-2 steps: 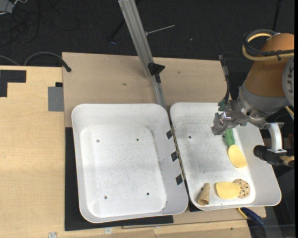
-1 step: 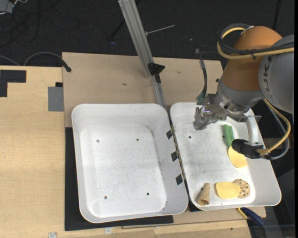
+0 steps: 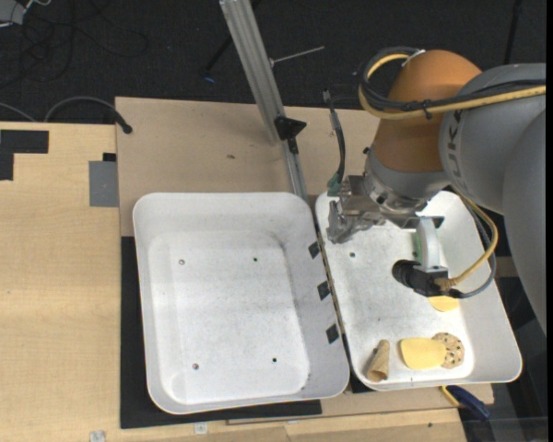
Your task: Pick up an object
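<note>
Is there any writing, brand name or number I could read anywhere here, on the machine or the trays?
No text can be read in this view.
Arm: dark marks on the grey casing near the orange band, too cut off and blurred to read.
Two white bins: no lettering, only small dark dots.
Items in the right bin, a cone, a yellow piece and a cookie: no labels.

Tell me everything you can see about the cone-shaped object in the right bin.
The cone is small and tan, like a wafer ice-cream cone, probably a toy. It lies on its side on the floor of the right bin, near the front edge, with the narrow end pointing up in the view and the wider end toward the front rim. A yellow piece lies just to its right, apart from it. The gripper is far from it, near the bin's back left corner.
</note>
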